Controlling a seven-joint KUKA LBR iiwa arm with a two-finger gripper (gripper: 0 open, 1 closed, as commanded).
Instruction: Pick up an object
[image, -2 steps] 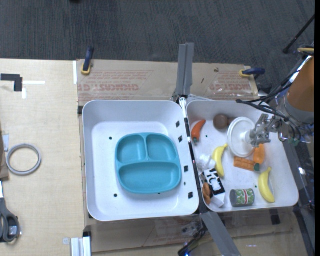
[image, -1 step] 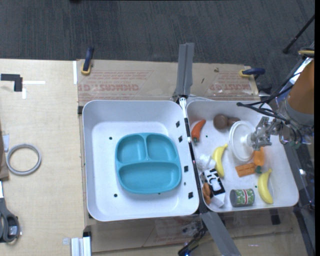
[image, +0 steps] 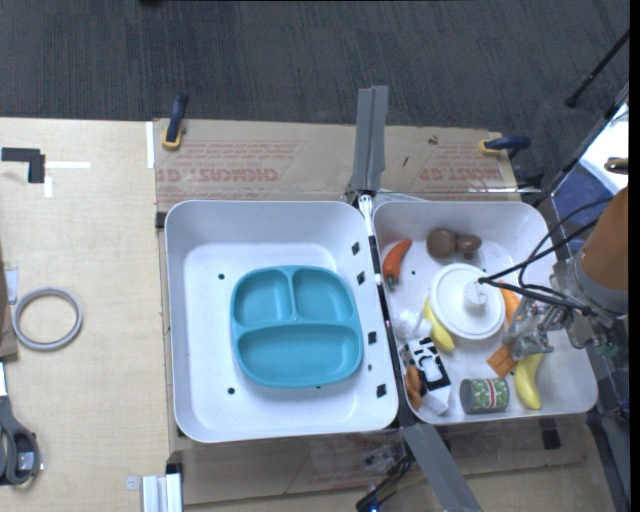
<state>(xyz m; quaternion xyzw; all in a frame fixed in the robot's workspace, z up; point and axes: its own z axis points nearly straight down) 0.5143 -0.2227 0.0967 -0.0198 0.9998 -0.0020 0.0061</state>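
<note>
The right bin (image: 520, 222) holds a jumble of items. An orange chili-shaped piece (image: 396, 258) and a brown lump (image: 453, 243) lie at the back. A white round dish (image: 466, 300) sits in the middle with a small yellow banana (image: 439, 331) at its left. At the front are a green can (image: 486, 395), a second banana (image: 529, 381), an orange wedge (image: 500, 360) and a white and black packet (image: 428, 366). My gripper (image: 527, 338) hangs low over the bin's right side, just above the second banana and right of the white dish. Its tips are hard to make out.
The left bin (image: 190, 300) holds a teal divided plate (image: 297, 326). A grey roll of tape (image: 44, 318) and scissors (image: 18, 452) lie on the bench to the left. Black cables (image: 530, 262) run from the arm (image: 608, 262) over the right bin.
</note>
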